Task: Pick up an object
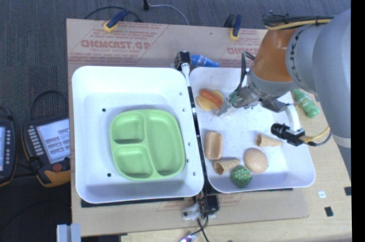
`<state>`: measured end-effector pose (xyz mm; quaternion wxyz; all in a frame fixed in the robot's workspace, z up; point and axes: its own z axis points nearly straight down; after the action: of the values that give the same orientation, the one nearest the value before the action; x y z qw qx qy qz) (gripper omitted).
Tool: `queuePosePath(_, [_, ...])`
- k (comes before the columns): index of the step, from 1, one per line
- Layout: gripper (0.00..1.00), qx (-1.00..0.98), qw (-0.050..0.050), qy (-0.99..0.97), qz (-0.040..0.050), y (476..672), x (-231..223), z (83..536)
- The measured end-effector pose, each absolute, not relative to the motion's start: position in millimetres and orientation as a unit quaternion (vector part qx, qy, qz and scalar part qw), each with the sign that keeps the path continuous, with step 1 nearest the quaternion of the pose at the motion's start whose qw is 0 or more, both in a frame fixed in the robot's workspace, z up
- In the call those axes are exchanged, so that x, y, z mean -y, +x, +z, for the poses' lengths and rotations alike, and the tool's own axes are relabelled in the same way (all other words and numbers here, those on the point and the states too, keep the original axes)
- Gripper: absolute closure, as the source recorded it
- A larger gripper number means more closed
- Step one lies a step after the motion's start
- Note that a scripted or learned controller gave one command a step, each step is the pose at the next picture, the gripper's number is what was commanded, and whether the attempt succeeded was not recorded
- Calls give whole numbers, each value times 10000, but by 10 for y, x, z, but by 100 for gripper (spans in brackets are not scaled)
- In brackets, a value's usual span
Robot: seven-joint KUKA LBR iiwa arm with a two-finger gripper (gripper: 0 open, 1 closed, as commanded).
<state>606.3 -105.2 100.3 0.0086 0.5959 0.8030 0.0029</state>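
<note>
White bins side by side on my worktop: left bin holds green divided tray. Right bin holds orange-red food piece, tan cylinder, cone, green ball, tan round bun, wedge. Jaws low in right bin, just beside orange-red piece; I cannot tell whether apart or together.
</note>
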Motion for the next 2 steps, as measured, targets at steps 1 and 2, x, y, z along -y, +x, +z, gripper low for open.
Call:
queuePosePath(1, [0, -8030, 81, 5959, 27, 6060, 1052, 999])
queuePosePath(2, [0, -8335, 16, 5525, 8, 6623, 483, 1856])
